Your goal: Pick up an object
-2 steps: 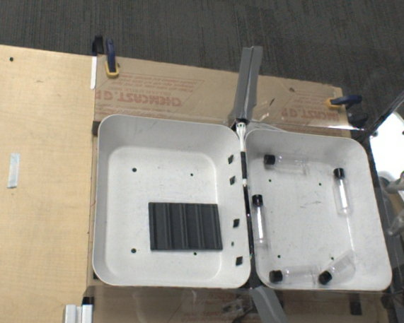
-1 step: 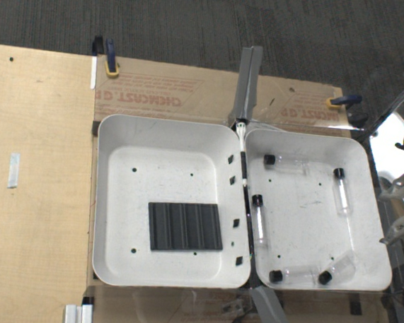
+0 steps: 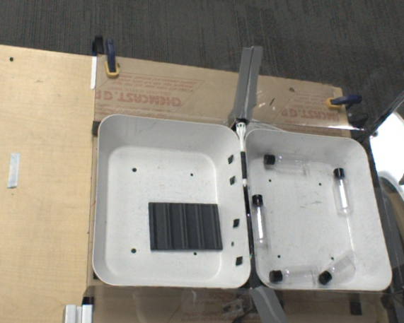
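Camera view shows a flat, dark grey ribbed rectangular panel [image 3: 185,227] lying in the left white bin [image 3: 118,142], probably light and stiff, best pinched across its short edges; the hand's state cannot be told.

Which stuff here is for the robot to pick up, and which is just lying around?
For the job:
- black ridged block in the left bin
- clear tubes with black caps in the right bin

Just lying about:
- clamps on the cardboard sheet
- small grey strip on the bench
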Controlling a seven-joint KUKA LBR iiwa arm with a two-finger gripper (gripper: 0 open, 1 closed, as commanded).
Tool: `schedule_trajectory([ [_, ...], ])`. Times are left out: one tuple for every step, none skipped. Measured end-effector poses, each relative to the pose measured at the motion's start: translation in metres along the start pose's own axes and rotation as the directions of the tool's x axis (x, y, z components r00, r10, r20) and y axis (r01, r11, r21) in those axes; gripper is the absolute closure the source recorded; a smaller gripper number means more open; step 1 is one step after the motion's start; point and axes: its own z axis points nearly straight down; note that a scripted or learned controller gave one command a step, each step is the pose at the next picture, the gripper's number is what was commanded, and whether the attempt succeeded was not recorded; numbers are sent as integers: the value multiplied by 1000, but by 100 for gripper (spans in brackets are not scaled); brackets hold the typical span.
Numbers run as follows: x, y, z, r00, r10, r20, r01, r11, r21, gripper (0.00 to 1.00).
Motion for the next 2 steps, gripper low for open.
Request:
schedule_trajectory([
  [-6, 0, 58, 912, 409, -4, -409, 912, 1, 0],
  [-1, 4, -45, 988, 153, 0, -153, 988, 0, 0],
])
